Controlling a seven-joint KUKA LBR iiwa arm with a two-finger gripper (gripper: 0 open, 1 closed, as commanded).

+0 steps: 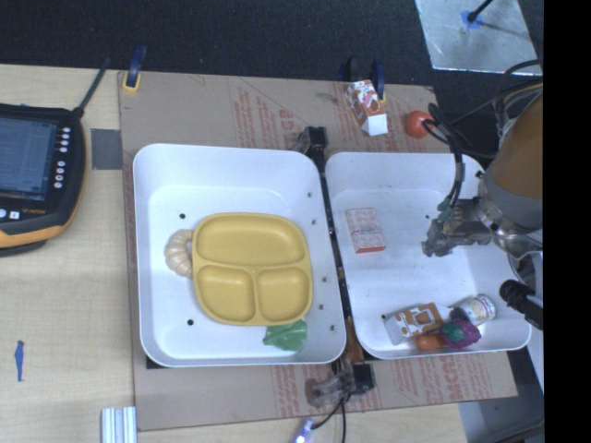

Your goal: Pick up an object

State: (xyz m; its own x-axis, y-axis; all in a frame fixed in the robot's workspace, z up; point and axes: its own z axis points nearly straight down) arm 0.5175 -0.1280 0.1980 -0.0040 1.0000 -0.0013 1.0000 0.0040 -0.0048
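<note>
Wooden benchtop with a brown cardboard sheet laid over it carries everything, and dark carpet runs behind it. Farthest left, at about nine o'clock, an orange-edged control pendant [32, 173] rests on the wood.

Next comes the left bin [152, 178]. A yellow divided tray [251, 268] fills most of its middle, with a pale beige lump [178, 251] tucked against the tray's nine o'clock side and a green scrap [285, 336] at its five o'clock corner.

Just beyond the far rim, near twelve o'clock, a small red-and-white carton [367, 107] and an orange ball [416, 123] lie on the cardboard outside the bins.

The right bin [397, 169] holds the likely targets: a flat red-and-white packet [365, 230] near its left wall, and along its six o'clock wall a huddle of a small brown carton [415, 322], an orange piece [428, 342], a purple toy [459, 332] and a little can [478, 309].

The gripper [446, 235] hangs low at the three o'clock side of that bin, over bare white floor. From where I stand its dark fingers blur together, so I cannot tell how wide they sit, and I see nothing between them.

I'd judge the pick barely begun: every object lies in place, apart from the tool, with descent, grasp and lift all to come.
</note>
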